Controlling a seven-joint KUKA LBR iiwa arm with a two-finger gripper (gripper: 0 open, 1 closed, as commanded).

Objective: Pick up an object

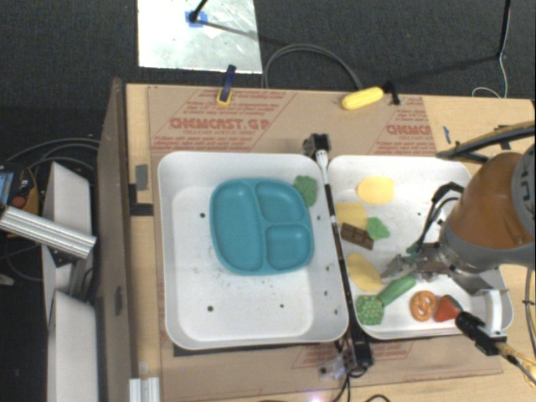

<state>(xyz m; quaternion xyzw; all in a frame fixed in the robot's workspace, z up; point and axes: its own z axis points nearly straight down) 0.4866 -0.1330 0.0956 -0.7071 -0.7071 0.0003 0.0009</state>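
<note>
Nothing looks lifted yet: the tool hangs low in the right bin over the green vegetable, its grip state unreadable.

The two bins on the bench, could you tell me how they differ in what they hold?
The left bin holds a blue divided plate and one green piece; the right bin holds many small toy foods. The arm reaches over the right bin, not the left. Both are shallow and white.
</note>
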